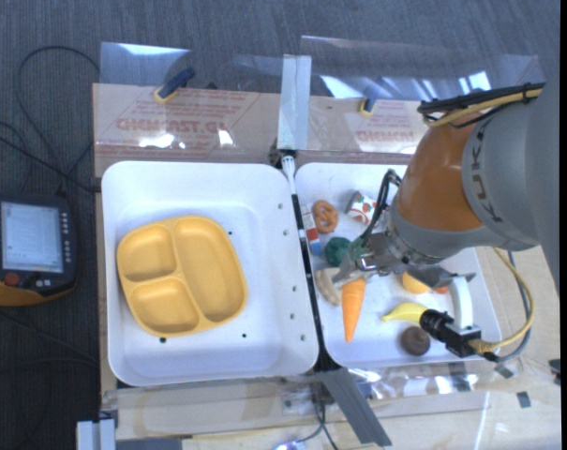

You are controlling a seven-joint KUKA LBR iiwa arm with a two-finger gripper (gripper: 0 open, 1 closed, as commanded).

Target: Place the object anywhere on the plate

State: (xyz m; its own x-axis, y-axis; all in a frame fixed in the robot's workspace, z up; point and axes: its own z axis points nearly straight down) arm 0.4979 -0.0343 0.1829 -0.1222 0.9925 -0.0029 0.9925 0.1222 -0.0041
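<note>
A yellow three-compartment plate (180, 275) lies in the left bin (264, 340) with nothing on it. My gripper (355, 262) hangs low over the left part of the right bin (480, 345). It is just above the thick end of an orange carrot (352, 309) and beside a dark green toy (337, 249). A beige piece (328, 289) lies to the left of the carrot. I see nothing lifted in the gripper.
The right bin also holds a pretzel (323, 215), a red and white toy (360, 206), a yellow banana (407, 313), a brown ball (415, 341) and an orange piece (418, 283) partly under the wrist. The divider between the bins (304, 251) runs just left of the gripper.
</note>
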